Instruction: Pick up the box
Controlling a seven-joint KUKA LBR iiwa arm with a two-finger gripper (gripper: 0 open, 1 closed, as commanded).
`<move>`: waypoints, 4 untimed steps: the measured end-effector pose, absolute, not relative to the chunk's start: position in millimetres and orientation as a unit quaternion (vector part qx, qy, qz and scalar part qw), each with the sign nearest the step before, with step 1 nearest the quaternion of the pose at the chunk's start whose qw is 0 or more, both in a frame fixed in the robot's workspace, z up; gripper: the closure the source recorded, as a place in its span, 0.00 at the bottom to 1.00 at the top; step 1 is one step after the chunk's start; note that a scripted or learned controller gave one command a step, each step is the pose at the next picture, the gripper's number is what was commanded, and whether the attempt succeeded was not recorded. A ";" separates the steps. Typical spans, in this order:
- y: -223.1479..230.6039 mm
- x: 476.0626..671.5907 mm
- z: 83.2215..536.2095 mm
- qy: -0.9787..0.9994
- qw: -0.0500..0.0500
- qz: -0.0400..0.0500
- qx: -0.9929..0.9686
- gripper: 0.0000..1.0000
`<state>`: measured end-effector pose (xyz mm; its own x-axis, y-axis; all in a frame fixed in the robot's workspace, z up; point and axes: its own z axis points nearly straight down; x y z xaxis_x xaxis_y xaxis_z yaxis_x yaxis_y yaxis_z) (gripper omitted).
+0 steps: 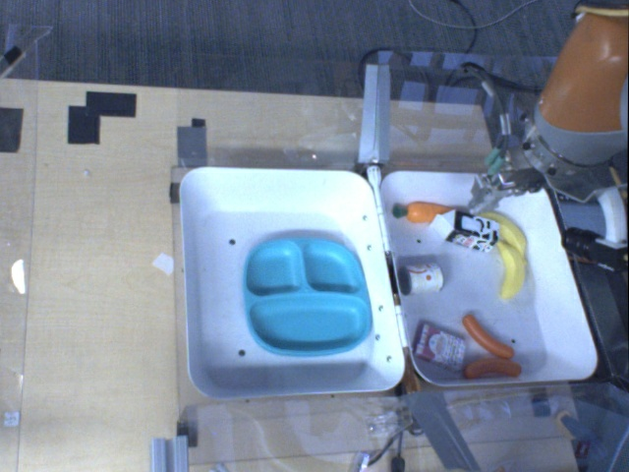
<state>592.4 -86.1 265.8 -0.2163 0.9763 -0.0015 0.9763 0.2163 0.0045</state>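
Observation:
In the right bin (570,293), a small white box with black print (473,232) lies tilted between a carrot (428,212) and a banana (510,257). A dark red box (439,347) lies flat near that bin's front edge. My gripper (488,191) hangs just above and to the right of the white box, close to the bin's back wall. Nothing shows in its grasp. The orange band of the arm (590,67) rises behind it at the upper right.
A small white can (423,278) lies on its side by the right bin's left wall. Two sausages (488,347) rest at the front. The left bin (206,293) holds a blue divided tray (307,296). Cables run behind the bins.

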 end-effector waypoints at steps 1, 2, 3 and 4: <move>-123.0 651.4 283.2 0.798 0.004 0.002 0.602 1.00; -121.3 616.4 249.5 0.831 0.003 0.001 0.557 1.00; -140.9 664.1 287.5 0.865 0.006 0.002 0.501 1.00; -197.8 657.7 320.4 0.909 0.006 0.001 0.417 1.00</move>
<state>657.7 -197.8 320.4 -0.6521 0.7580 -0.0102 0.7580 0.6522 0.0064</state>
